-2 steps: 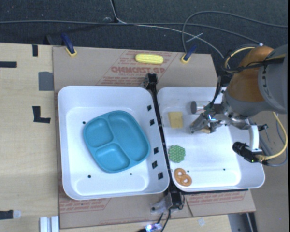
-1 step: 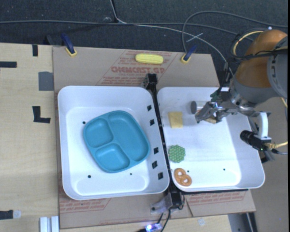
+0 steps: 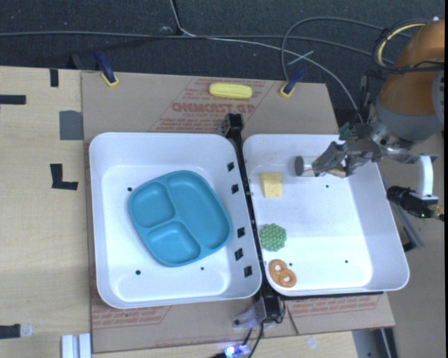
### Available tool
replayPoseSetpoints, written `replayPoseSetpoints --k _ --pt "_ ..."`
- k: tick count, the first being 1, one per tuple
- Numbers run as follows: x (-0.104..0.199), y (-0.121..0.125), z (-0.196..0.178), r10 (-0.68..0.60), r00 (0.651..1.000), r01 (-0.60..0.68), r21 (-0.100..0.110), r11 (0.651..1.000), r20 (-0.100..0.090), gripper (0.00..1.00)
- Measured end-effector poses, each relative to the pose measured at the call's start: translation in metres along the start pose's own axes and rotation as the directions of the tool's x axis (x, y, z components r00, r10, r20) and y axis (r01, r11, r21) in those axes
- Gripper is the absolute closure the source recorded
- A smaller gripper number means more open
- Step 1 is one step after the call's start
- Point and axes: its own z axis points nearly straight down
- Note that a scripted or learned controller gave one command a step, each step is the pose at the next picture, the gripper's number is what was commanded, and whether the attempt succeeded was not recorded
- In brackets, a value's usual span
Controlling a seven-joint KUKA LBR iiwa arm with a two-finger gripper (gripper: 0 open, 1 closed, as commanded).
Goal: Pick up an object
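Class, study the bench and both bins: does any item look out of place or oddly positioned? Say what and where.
One thing stands out: a yellow banana-like item lies on the cardboard behind the bins, outside both. The blue tray sits askew in the left bin. Nothing looks spilled or damaged.

The arm (image 3: 414, 88) is cut off by the frame's right edge at upper right. The gripper (image 3: 308, 166) is too small to read. Printed lettering on the cardboard (image 3: 201, 107) is partly illegible.

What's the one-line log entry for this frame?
end effector: over right bin, near cheese | holding: nothing seen | right bin: cheese, broccoli, pretzel | left bin: tray
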Motion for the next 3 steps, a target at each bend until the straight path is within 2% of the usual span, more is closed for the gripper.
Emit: replayPoseSetpoints --k 3 --pt "0.180 0.023 0.002 -0.004 1.000 0.004 0.005 1.000 -0.001 1.00"
